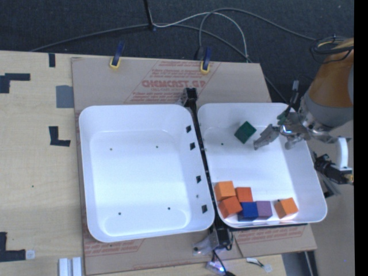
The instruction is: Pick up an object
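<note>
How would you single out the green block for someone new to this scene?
Take the right-hand bin of the two. Its far half holds the green block, alone beside the tool. The other blocks, orange, blue and purple, cluster along the near edge.

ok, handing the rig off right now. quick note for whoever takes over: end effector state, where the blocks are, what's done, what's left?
End effector: open, holding nothing, over the upper right part of the right bin, arm coming in from the right.
Green block: alone in the upper part of the right bin, just left of the end effector, not touched.
Other blocks: cluster along the bin's lower edge, with three orange blocks, a blue block and a purple block.
Left bin: white, beside the right bin.
Done: nothing picked yet.
Left: close on one block and lift it; the green one looks nearest.
</note>
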